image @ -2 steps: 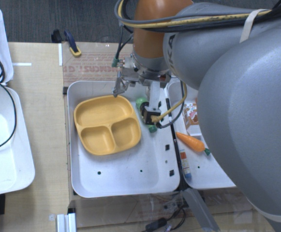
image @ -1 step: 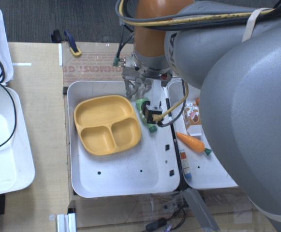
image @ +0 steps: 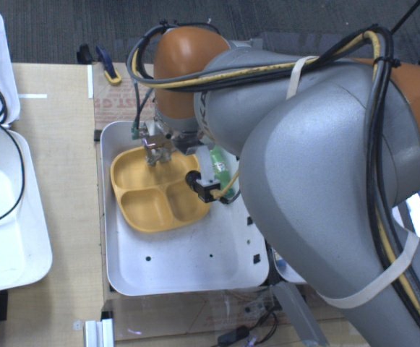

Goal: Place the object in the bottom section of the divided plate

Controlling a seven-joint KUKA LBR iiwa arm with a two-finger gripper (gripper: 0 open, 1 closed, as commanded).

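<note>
Plate (image: 148,212), yellow, flat in right bin (image: 188,266); largest section toward top

bench (image: 61,186), likely wood | white bin (image: 29,255) | second bin (image: 188,266) (adjacent)

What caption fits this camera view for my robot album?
Robot gripper poised over the yellow divided plate in a white bin.

You see the end effector (image: 154,152) poised at the far edge of the yellow divided plate (image: 149,212). The plate spreads out just below it, toward the view's near side, and lies in a white bin (image: 188,266). Well off to the end effector's left in the view sits a second white bin (image: 14,255), with a black cable (image: 3,107) looping above it.
</note>
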